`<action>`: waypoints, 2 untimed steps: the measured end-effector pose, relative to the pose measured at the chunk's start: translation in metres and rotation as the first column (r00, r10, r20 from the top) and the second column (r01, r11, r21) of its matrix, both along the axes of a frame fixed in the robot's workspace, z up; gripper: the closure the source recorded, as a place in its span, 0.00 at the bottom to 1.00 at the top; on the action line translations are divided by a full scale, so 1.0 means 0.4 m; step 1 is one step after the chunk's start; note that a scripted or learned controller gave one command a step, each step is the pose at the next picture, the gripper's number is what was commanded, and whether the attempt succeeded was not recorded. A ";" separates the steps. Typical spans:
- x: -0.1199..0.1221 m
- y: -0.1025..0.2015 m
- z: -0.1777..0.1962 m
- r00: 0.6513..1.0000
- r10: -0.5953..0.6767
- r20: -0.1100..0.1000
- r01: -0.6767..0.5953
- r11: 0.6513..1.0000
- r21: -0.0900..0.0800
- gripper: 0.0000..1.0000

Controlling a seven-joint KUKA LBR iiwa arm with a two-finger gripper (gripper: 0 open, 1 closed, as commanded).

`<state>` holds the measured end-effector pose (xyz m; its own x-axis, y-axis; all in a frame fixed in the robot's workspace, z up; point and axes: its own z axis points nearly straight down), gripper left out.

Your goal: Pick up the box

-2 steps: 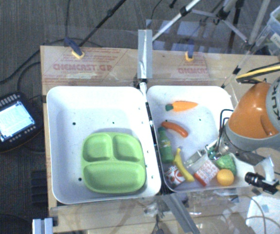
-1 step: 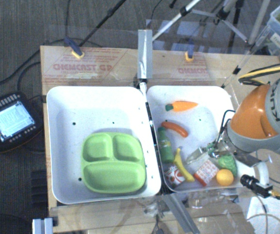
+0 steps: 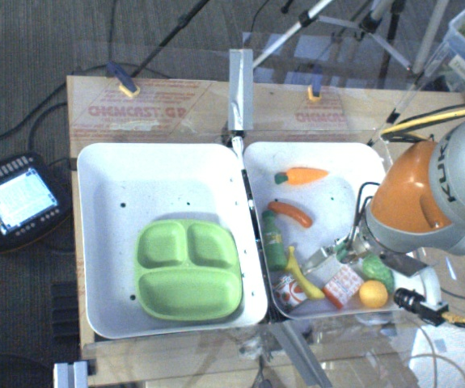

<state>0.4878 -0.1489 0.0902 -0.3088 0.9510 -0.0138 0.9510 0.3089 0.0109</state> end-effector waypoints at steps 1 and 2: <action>-0.011 -0.110 0.008 0.976 -0.218 -0.017 0.218 0.976 0.009 0.00; -0.009 0.087 0.061 0.998 -0.057 -0.015 0.057 0.998 0.010 0.00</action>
<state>0.4840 -0.1142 0.1147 -0.2545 0.9671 -0.0001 0.9671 0.2545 0.0000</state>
